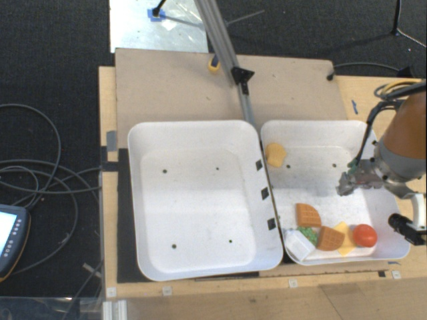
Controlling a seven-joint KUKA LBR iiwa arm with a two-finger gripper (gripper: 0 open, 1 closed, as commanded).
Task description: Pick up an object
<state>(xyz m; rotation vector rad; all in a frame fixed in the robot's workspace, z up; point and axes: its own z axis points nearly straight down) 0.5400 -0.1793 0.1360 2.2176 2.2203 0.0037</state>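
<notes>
The objects are all seen in the right bin (313, 139). A round yellow piece (275, 154) lies by itself near that bin's upper left corner, close to the wall shared with the left bin (193, 129). The rest are gathered along the near edge: an orange waffle (307, 215), a second waffle (330, 238) below and to its right, a green piece (308, 233) between them, a white block (298, 244) at the lower left corner, a yellow wedge (345, 240) touching the second waffle, and a red tomato (364, 235) just beside the wedge. The gripper (349, 182) is seen over the bin's middle right, above bare floor, apart from the waffles and the tomato; nothing is seen between its fingers, and whether they are spread or closed cannot be told. The arm (403, 139), with its orange band, enters from the right. The bins rest on a bench (200, 79) covered with brown board, and a grey pole (220, 29) slants across it from the top.
</notes>
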